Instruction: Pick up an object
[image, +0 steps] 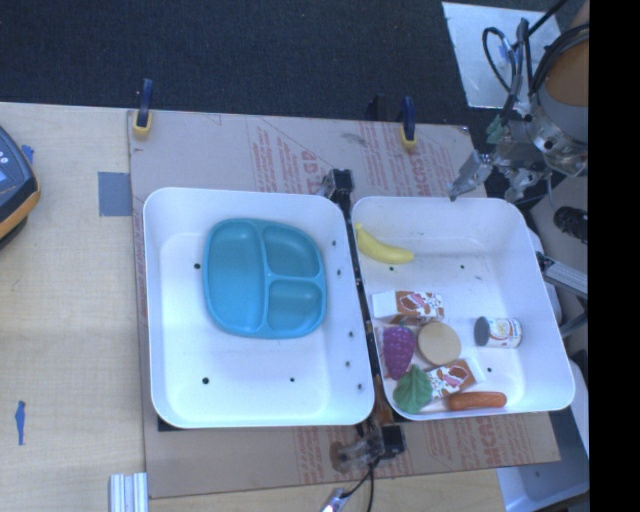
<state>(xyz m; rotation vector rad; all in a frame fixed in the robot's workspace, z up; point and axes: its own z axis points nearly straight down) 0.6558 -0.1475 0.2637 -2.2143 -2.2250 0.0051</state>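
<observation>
The right bin (520, 225) holds several toy foods: a yellow banana (383, 248) at the back left, a small printed carton (410, 303), purple grapes (398, 350), a round tan bun (438, 343), a small can (498, 332) lying on its side, a green leafy piece (411, 392), a second printed packet (453, 377) and an orange carrot (476, 401) at the front. My gripper (490, 188) hangs above the bin's back right rim, well away from the food. Its fingers are spread, with nothing between them.
The left bin (170, 300) carries a blue divided plate (265, 277). A black clip (341, 184) sits where the bins meet at the back, and another clip (372, 445) at the front. A yellow-edged device (15, 185) lies at the far left.
</observation>
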